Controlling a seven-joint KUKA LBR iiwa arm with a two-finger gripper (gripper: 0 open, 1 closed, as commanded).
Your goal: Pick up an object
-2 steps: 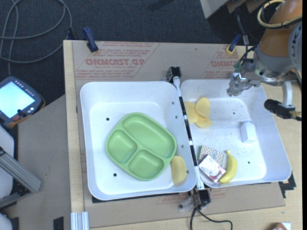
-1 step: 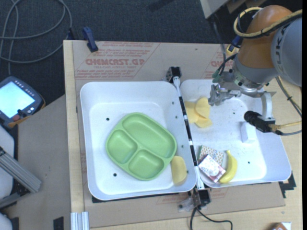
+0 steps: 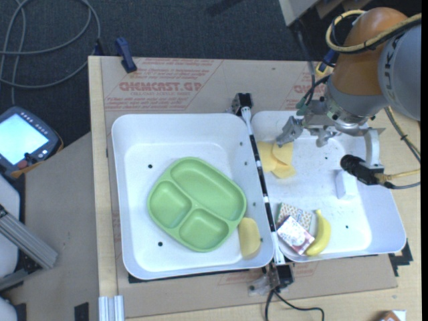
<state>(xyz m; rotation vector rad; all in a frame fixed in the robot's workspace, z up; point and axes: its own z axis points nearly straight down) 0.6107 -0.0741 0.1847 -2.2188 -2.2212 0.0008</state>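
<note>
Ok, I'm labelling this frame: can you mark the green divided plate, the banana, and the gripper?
green divided plate (image 3: 196, 203), camera view, on the ridge where its compartments meet.
banana (image 3: 321, 235), camera view, mid-curve of its body.
gripper (image 3: 309, 132), camera view, midway between its fingertips.

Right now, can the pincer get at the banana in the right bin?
Probably yes. The banana lies uncovered at the near edge of the right bin, resting beside a small packet. The pincer hovers farther back over the same bin, nothing between them.
</note>
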